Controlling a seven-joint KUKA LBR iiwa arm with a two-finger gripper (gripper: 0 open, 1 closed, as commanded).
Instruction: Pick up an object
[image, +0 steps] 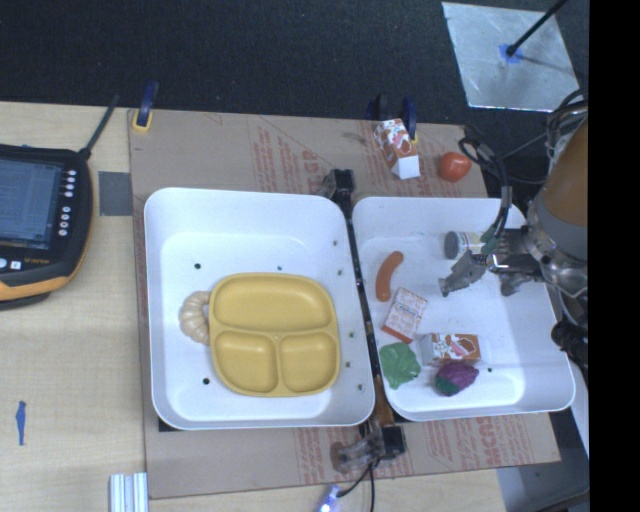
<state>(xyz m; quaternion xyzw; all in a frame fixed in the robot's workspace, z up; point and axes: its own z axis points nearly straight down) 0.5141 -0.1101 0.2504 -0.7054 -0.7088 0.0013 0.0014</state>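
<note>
Yellow tray in left bin; fingers spread, unladen, over right bin.

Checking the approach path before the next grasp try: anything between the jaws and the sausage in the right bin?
Nothing visible. The gripper hangs over the right bin, and bare bin floor lies between it and the sausage to its left. The small printed packet sits just below the sausage, beside that path rather than on it.

Right bin: bare floor right of centre. Sausage, packet, green piece, carton, purple piece crowd left and front. Left bin: yellow tray fills middle.
</note>
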